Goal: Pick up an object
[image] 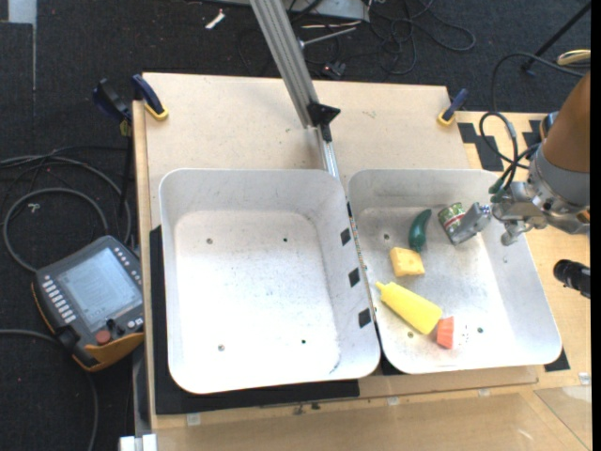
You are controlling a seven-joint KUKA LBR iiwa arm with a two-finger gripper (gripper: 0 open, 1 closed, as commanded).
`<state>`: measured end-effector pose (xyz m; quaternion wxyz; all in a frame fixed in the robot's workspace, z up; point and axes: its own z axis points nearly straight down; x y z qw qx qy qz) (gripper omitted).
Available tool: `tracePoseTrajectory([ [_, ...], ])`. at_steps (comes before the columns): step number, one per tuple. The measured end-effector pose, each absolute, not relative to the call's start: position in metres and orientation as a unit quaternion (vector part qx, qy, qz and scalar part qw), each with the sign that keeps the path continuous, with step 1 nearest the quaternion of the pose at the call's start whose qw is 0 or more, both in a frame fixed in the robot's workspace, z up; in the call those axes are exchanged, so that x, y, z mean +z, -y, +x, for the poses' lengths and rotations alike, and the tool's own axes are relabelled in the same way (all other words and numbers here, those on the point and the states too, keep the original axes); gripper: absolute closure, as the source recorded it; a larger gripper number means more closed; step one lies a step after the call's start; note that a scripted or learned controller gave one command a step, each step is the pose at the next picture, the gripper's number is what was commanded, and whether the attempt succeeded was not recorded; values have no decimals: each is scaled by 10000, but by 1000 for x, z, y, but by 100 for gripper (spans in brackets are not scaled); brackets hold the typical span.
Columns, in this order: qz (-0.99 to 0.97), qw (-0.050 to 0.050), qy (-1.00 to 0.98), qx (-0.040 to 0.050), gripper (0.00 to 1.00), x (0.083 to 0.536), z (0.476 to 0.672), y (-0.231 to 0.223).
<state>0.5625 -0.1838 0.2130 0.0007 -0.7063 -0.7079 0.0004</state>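
Right white plastic bin (526, 280): green pepper-shaped toy (419, 229), yellow chunk (407, 262), yellow bottle with red cap (414, 309). Grey two-finger gripper (462, 224) at 1 o'clock, grip state indeterminate. Pick apparently pending.

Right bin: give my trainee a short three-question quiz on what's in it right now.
1. True or false: the yellow bottle lies in the right bin.
2. Which sits closest to the gripper? A) green pepper B) red piece C) yellow block
3. Fill in: the arm enters from the view's ____ side.

Key: 1 true; 2 A; 3 right.
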Motion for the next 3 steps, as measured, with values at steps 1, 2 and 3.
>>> tracePoseTrajectory([
  [1,-7067,7,7075,3,0,213,563,184],
  [2,-7077,24,7065,18,0,152,559,191],
  [3,-7075,26,7067,15,0,98,558,190],
])
